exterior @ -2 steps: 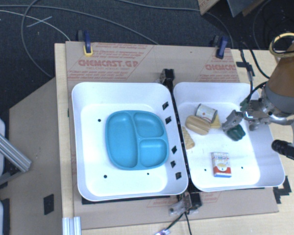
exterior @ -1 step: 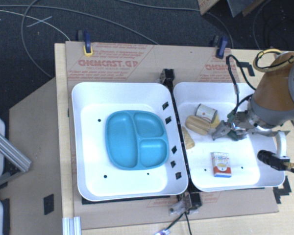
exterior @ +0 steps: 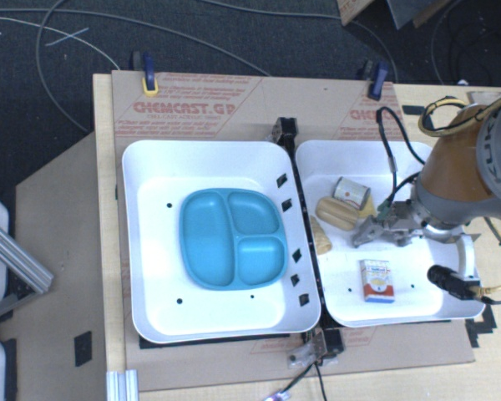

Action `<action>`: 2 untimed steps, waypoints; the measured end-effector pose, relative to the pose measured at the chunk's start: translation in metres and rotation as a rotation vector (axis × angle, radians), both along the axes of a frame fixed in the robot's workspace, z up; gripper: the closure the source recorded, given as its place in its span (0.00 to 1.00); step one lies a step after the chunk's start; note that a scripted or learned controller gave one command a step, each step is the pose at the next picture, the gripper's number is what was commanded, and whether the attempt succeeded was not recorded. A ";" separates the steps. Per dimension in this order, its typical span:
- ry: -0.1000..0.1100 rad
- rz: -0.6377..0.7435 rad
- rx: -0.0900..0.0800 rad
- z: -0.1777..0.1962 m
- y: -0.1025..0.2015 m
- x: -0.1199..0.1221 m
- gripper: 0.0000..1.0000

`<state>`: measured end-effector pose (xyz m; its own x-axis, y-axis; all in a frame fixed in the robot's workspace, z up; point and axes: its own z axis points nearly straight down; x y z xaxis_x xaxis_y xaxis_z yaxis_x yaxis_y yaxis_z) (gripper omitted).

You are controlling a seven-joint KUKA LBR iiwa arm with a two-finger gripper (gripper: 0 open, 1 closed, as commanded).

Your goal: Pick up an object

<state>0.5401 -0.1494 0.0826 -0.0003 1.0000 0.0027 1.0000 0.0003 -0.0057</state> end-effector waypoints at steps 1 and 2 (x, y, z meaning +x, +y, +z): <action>-0.006 -0.001 -0.001 0.013 0.000 0.002 1.00; -0.012 0.001 -0.004 0.078 0.001 0.004 1.00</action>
